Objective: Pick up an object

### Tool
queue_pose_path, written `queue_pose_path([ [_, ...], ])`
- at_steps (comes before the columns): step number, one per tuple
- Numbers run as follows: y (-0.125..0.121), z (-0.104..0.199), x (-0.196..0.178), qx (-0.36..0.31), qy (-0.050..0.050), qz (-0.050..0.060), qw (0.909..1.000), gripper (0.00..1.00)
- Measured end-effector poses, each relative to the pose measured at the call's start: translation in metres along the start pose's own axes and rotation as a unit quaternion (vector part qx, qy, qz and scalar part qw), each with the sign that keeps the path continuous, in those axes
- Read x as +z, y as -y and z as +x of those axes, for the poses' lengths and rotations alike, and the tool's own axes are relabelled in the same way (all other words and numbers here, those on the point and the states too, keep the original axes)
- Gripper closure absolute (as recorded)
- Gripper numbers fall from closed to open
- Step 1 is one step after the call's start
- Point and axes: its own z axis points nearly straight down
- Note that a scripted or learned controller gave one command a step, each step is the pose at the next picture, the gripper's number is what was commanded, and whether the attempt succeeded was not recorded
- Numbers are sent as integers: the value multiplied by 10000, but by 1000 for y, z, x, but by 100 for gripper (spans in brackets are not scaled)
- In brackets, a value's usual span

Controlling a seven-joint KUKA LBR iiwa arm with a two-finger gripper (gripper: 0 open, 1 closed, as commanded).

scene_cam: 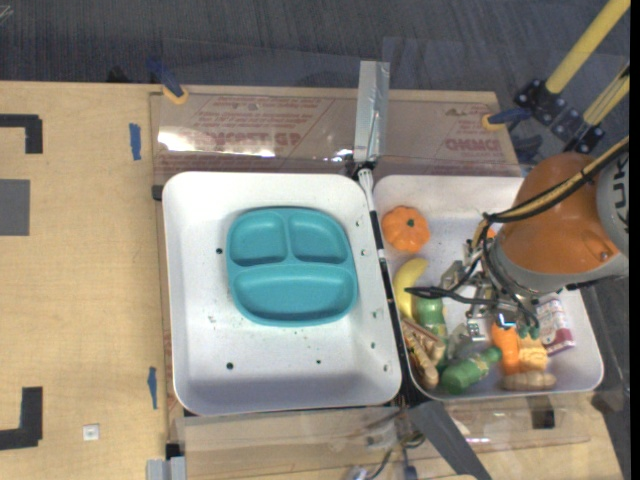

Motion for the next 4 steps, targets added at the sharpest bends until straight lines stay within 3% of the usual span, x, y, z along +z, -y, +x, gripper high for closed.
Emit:
queue_pose_path([
  [1,79,31,0,-511,32,32,9987,0],
  [2,99,-24,1,-795,-4,3,9968,0],
  [3,122,17,1,-753,-13,-1,9972,0],
  [4,122,7,1,-1410,1,16,9900,0],
])
